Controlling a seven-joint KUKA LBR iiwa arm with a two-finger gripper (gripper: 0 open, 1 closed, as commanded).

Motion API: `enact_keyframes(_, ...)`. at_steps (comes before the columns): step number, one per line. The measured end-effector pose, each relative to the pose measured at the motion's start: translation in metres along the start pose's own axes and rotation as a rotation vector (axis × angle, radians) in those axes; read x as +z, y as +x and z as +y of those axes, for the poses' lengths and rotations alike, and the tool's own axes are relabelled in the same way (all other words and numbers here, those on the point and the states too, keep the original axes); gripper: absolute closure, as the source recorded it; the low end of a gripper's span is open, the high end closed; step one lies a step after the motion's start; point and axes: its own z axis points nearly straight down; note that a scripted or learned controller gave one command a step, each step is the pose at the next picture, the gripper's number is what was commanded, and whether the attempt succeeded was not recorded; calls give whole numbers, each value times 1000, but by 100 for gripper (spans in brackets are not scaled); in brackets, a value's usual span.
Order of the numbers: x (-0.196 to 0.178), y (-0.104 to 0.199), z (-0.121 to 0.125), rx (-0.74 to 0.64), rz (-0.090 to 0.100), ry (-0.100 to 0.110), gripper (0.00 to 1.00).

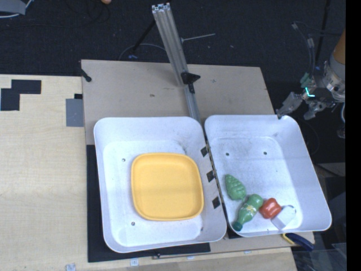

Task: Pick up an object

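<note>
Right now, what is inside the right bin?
The right bin holds a green lumpy toy, a green bottle, a red piece and a pale block. Anything beneath them is hidden.

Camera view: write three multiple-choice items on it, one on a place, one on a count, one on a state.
1. The yellow plate lies in:
A. the left bin
B. the right bin
C. the bench outside the bins

2. Small items in the right bin:
A. one
B. two
C. four

3. The pincer is:
A. gripping the plate
B. outside the bins, off the right bin's far corner
C. pressed on the red item

Key: 1 A, the plate fills the left bin's floor. 2 C, two green, one red, one white. 3 B, it hangs beyond the rim.
</note>
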Motion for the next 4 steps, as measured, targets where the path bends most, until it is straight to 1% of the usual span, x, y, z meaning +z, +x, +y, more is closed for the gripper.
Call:
enact_keyframes(1,0,0,0,0,0,0,0)
enact_keyframes(2,61,3,-6,-1,1,5,0)
enact_keyframes(3,108,9,0,-1,1,4,0)
enact_keyframes(4,159,6,-10,0,1,4,0)
